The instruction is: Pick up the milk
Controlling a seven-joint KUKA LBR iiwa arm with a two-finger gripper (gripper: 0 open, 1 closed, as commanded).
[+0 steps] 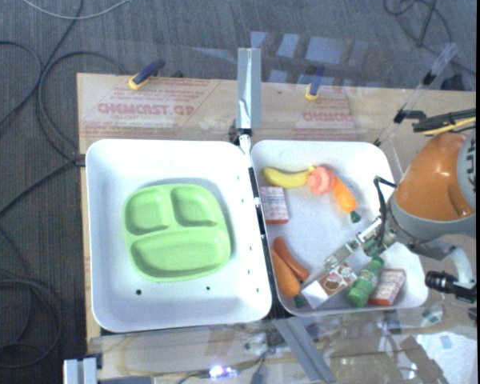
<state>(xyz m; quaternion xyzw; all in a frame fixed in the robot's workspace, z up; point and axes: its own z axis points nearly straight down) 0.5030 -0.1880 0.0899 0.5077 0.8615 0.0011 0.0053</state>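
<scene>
A small white carton with red print (274,205), which looks like the milk, lies against the left wall of the right bin (324,152). A second carton, white and brown (334,279), lies near that bin's front edge. My gripper (349,251) reaches in from the right and hangs low over the front of the right bin. It is just above and beside the white and brown carton, well to the right of the red-print carton. I see nothing held in it.
In the right bin lie a banana (286,177), a pink peach (322,180), a carrot (346,198), two sausages (286,266), a green bottle (364,283) and a red box (389,286). The left bin (104,214) holds a green divided plate (176,229).
</scene>
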